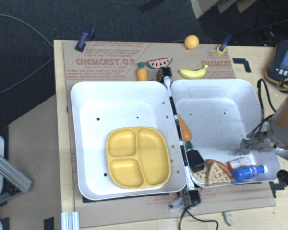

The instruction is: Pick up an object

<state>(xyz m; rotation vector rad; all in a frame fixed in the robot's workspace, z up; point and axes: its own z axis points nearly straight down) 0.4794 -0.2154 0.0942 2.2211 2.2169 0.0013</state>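
Where the arm [284, 126] enters the right bin [216, 87], the parts are labelled relative to that bin.

Claw [252, 145]: low over the bin's near right part; finger gap cannot be told; nothing seen between the fingers.
Bottle [248, 172]: blue, on its side at the bin's near right corner, just nearer the camera than the claw; whether they touch cannot be told.
Pizza slice [216, 169]: in the bin, just left of the bottle.
Waffle [201, 177]: at the near edge, beside the slice.
Black block [195, 160]: at the bin's left wall, near end.
Carrot [184, 128]: along the left wall, farther back.
Left bin [86, 109]: beside the right bin; holds a yellow plate [138, 156].
Banana [193, 72]: on the bench behind the bin.
Orange [191, 41]: farther behind.
Watermelon slice [160, 62]: behind, to the left of the banana.
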